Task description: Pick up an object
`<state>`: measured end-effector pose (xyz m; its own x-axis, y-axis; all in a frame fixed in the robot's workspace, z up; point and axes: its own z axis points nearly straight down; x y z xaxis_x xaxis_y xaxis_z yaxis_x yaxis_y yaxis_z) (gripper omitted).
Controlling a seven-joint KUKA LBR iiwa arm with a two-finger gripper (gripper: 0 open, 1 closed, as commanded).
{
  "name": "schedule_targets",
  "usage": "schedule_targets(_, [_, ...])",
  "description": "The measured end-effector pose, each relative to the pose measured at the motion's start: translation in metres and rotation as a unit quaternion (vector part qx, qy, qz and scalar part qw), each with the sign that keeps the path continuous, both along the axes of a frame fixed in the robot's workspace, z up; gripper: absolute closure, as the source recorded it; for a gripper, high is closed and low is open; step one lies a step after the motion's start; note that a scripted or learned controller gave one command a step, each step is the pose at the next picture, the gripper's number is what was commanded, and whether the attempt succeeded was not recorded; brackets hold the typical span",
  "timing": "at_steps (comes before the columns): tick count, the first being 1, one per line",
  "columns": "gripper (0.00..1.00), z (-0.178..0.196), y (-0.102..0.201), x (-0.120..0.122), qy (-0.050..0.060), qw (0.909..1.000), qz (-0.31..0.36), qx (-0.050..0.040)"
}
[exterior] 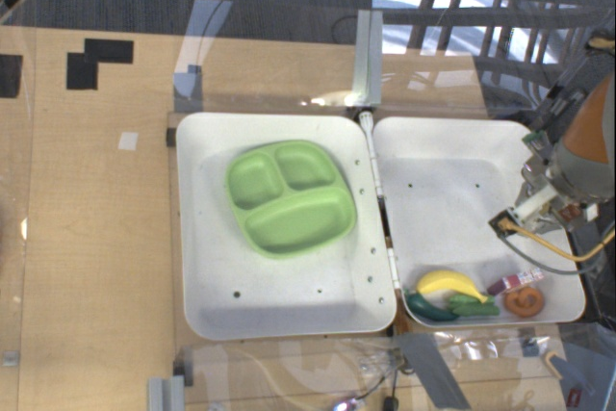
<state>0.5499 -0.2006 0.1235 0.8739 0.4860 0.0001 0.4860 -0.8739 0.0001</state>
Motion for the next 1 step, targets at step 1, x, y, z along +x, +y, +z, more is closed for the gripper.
schedule_targets(1, [1.00, 0.0930, 0.0775, -0.0512, -0.001, 0.9933, -0.116, 0.0005])
